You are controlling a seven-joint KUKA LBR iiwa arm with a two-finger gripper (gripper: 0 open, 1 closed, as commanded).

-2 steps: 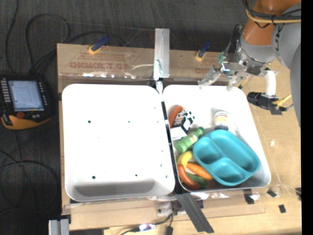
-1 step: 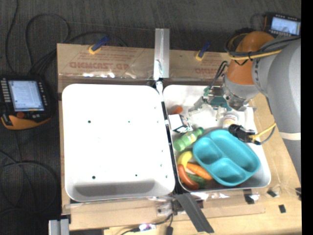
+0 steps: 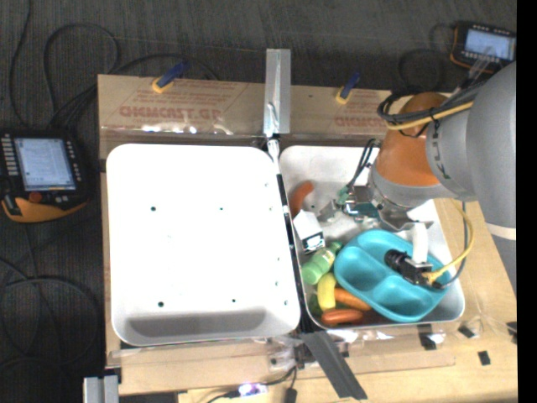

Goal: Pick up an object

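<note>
Reaching in from the right, the grey arm with the orange wrist band is shown low over the right-hand shallow white bin (image 3: 289, 225), where all the objects are crowded. The jaws (image 3: 357, 206) are placed at the bin's middle, partly hidden by the wrist, so whether they are spread or pressed together cannot be told; nothing is seen held. A small white box with a dark label (image 3: 308, 229) lies just to their left, with a red-orange rounded piece (image 3: 300, 195) beyond it. A teal two-compartment plastic dish (image 3: 382, 275), its long axis slanted, lies just below them. The left-hand white bin (image 3: 197, 242) lies well apart
</note>
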